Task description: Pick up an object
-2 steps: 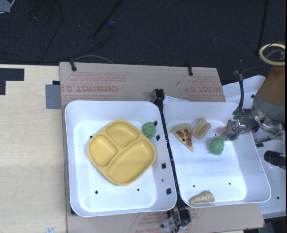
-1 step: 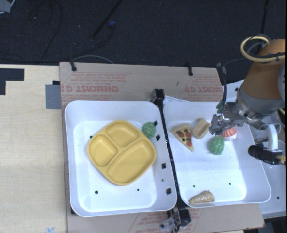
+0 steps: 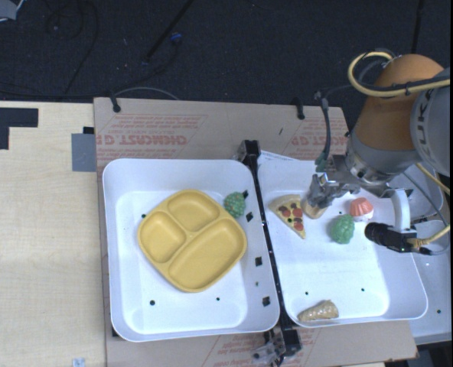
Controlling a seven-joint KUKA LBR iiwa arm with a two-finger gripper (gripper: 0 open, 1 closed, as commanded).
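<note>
In the right bin (image 3: 364, 297) my gripper (image 3: 319, 196) hangs low over the upper middle, right beside the crust end of a toy pizza slice (image 3: 289, 214). A green broccoli-like toy (image 3: 342, 229) lies just right of the slice. A red and white toy (image 3: 360, 207) sits above it, close to the wrist. A tan bread-like piece (image 3: 319, 310) rests near the bin's front edge. Nothing shows between the fingers.
The left bin (image 3: 127, 297) holds a yellow divided plate (image 3: 193, 238) and a small green toy (image 3: 234, 202) by its right wall. A black divider (image 3: 261, 235) runs between the bins. The arm's grey body and cables fill the right bin's upper right corner.
</note>
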